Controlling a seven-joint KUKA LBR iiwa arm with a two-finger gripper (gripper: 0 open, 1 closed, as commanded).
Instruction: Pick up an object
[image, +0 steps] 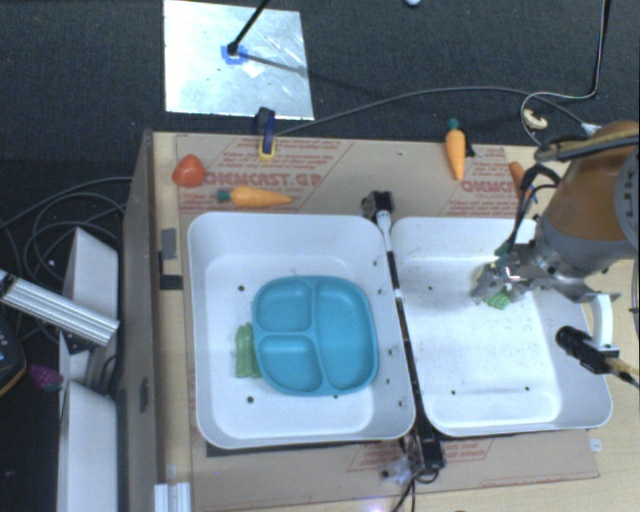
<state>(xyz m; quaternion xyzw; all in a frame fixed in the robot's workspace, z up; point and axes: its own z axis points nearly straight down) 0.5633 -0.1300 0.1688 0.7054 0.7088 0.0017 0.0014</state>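
Green object (497, 298) lies small in the right bin (500, 400), right of the divider (398, 300) between the bins, directly under the hand (497, 283); whether that hand is spread or pinching it I cannot tell. Left of the divider, a blue sectioned plate (315, 335) sits in the left bin (230, 260), a green strip (244, 352) just beside it.

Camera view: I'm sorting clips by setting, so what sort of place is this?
Probably a robotics lab bench: a robot arm reaches over two white bins, toy carrots lie on the board, and loose cables trail across the floor.
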